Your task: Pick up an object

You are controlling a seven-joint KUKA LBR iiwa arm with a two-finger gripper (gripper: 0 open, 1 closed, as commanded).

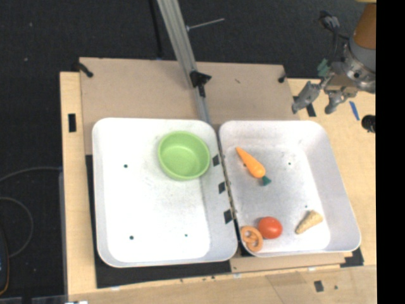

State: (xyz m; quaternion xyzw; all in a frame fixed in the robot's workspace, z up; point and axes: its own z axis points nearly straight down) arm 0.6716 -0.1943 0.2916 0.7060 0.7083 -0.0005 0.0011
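the claw (321, 99) hangs open above the desk (73, 170), past the far right corner of the right bin (329, 151), with nothing between its fingers. in the right bin a toy carrot (251, 163) lies near the middle, and a red tomato (270, 227), a round orange slice (251, 238) and a tan wedge (309, 221) sit along the near side. the left bin (114, 189) holds a green bowl (183, 155) near its far right corner.
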